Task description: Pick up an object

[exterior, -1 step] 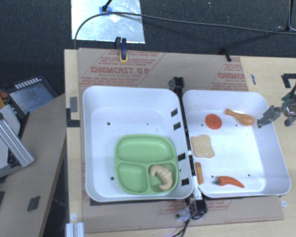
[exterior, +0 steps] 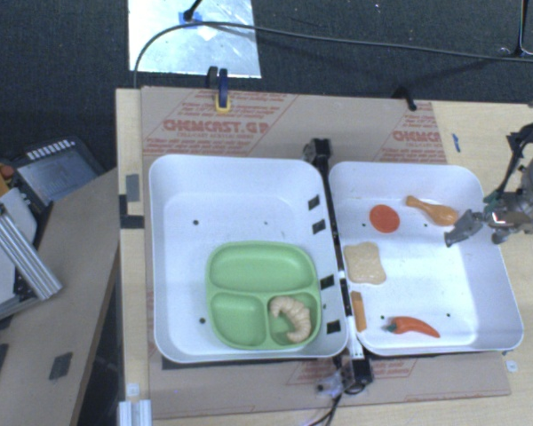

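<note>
The right bin (exterior: 493, 304) holds a round red slice (exterior: 384, 217), a tan drumstick (exterior: 433, 209), a beige bread slice (exterior: 364, 263), a small orange stick (exterior: 358, 311) against the left wall, and a red chili pepper (exterior: 413, 327) near the front. My gripper (exterior: 480, 224) hangs over the bin's right rim, just right of the drumstick and apart from it. Nothing shows in its grasp.
The left bin (exterior: 173, 238) carries a green divided plate (exterior: 249, 278) with a pale croissant-like piece (exterior: 291, 317) in its front right compartment. Black clips (exterior: 320, 229) line the seam between the bins. Cables (exterior: 382, 43) cross the dark floor behind the bench.
</note>
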You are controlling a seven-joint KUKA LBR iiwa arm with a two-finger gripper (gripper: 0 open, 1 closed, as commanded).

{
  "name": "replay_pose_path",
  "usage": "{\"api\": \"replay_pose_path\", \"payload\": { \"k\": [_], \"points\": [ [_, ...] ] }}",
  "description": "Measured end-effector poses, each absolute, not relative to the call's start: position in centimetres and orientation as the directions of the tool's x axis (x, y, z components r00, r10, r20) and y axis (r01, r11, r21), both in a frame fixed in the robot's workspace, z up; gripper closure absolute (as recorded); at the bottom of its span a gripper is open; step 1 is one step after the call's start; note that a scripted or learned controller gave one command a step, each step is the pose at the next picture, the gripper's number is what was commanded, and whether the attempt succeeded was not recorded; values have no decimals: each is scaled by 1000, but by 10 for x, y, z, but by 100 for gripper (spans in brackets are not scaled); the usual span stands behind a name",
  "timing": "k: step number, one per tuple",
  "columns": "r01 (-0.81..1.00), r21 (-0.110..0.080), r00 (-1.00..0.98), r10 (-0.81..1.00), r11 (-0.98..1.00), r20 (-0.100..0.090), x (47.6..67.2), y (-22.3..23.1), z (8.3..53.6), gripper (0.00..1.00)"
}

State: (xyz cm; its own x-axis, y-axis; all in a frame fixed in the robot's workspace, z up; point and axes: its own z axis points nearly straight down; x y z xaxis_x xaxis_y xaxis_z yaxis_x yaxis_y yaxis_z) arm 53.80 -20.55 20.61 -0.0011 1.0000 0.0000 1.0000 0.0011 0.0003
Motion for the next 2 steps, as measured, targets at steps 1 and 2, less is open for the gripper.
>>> {"api": "replay_pose_path", "payload": {
  "k": [1, 2],
  "points": [
    [1000, -1, -1, 1000, 1, 1, 529, -205, 159, 0],
    [1000, -2, -1, 1000, 1, 1, 524, -199, 99, 0]
  ]
}}
